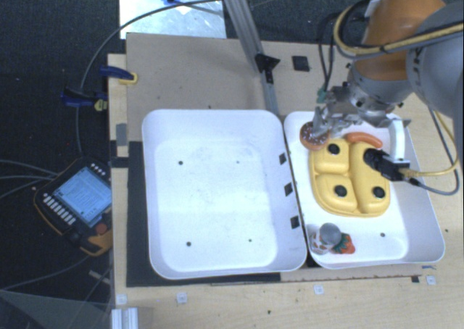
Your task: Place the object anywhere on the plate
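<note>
From above, the arm comes in from the right and its hand (325,121) hangs over the far left corner of the right bin (420,248). Directly under the hand sits a small round brownish object (310,137), touching or nearly touching the fingertips; it is too blurred to say whether the fingers actually grip it or how far apart they stand. Being round, it shows no clear long axis or heading.

Just beside the hand, toward the near side, lies the yellow plate (351,179), a lumpy compartmented tray with dark spots, its long axis running from far to near along the bin. An orange-red sausage-shaped piece (362,138) lies at the plate's far edge, to the hand's right, stretched across the bin. Well away from the hand, in the bin's near left corner, sits a small grey and orange toy (331,238). The left bin (210,190) rests beside it on the tabletop (188,67).
</note>
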Tool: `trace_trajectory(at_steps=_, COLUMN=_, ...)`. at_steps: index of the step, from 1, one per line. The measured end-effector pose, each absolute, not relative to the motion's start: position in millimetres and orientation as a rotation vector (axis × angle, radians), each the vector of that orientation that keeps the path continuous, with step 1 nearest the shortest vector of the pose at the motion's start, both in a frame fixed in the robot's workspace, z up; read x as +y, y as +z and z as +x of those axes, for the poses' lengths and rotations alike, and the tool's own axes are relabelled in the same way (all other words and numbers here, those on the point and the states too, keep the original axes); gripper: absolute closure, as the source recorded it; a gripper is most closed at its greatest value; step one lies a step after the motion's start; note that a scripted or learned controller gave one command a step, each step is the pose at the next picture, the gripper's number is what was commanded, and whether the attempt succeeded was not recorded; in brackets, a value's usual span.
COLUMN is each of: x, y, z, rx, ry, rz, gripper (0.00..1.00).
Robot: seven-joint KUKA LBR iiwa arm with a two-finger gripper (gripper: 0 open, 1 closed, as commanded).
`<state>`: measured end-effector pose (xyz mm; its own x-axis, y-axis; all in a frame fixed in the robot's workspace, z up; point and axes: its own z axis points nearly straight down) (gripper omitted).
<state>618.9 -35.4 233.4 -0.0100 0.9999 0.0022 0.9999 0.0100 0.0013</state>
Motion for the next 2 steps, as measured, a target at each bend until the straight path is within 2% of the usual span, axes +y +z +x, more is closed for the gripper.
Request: trace_trajectory(at_steps=2, x=68.8, y=247.9, z=614.5, rx=-2.233, ry=-0.005, rz=-2.209, gripper=1.00)
